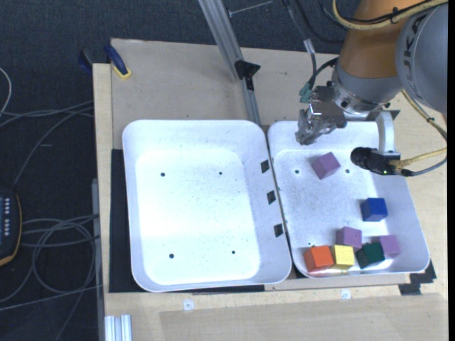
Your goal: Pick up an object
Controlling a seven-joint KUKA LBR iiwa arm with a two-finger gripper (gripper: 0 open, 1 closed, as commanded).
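**Lining up on the lone purple block**

We start with the right bin (405, 212), which carries every block; the left bin (192, 204) sits beside it. Our gripper (311, 135) hangs over the right bin's far left corner, nothing visibly between its fingers (how wide they stand we cannot tell). Just beside it lies the purple block (326, 165), well apart from the blue block (374, 209) and the cluster along the near edge. We judge it the easiest target: centre over it, square the fingers to its faces, then descend.

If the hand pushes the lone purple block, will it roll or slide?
The purple block looks flat-faced and box-shaped, so it would probably slide, not roll. It seems rigid and likely light. The smooth bin floor may let it skid or turn.
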